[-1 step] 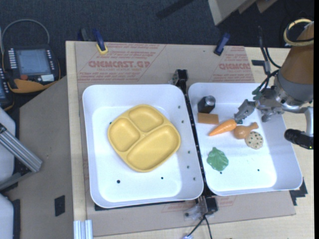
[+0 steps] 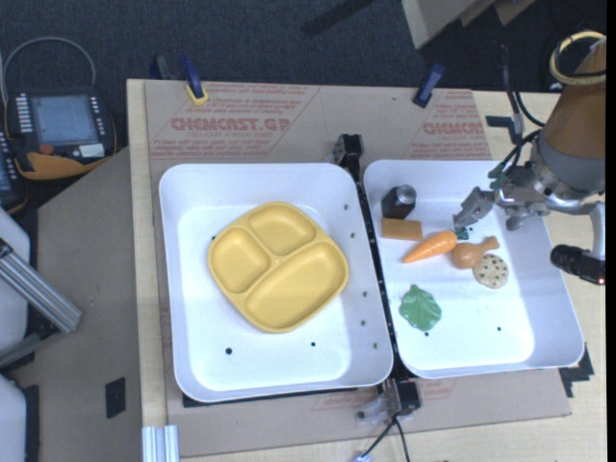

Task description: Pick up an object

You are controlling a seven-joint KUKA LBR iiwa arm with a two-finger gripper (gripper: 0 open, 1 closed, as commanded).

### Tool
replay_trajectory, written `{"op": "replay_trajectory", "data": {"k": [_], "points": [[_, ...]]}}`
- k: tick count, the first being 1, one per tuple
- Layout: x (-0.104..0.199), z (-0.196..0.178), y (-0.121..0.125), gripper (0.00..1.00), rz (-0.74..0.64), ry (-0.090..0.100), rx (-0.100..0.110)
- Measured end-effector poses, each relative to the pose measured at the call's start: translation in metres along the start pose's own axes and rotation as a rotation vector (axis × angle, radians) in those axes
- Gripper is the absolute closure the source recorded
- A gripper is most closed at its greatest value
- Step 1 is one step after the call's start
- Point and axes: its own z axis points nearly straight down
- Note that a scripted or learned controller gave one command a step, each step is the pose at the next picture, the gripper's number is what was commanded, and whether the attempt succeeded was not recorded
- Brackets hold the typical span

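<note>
Camera view, gripper (image 2: 474, 212) above carrot (image 2: 430, 246), arm cropped

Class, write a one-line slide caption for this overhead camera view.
Gripper hovers over the right bin near a toy carrot; yellow divided plate sits in the left bin.

A robotics lab: clamped cardboard-covered bench (image 2: 289, 123), teach pendant (image 2: 60, 128), toy food in white bins (image 2: 183, 258).

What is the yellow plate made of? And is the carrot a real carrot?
The yellow plate, with three compartments, looks like moulded plastic: one even colour, rounded edges and a soft sheen. The carrot is probably a toy, likely plastic too: its orange is perfectly even and smooth, with a small green tip. The white bin under the plate also looks like smooth plastic, though the picture cannot prove any of this.
</note>
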Motion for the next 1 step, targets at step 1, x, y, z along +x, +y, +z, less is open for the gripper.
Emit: {"op": "replay_trajectory", "data": {"k": [1], "points": [[-0.0058, 0.0639, -0.0022, 0.00, 0.001, 0.002, 0.008]]}}
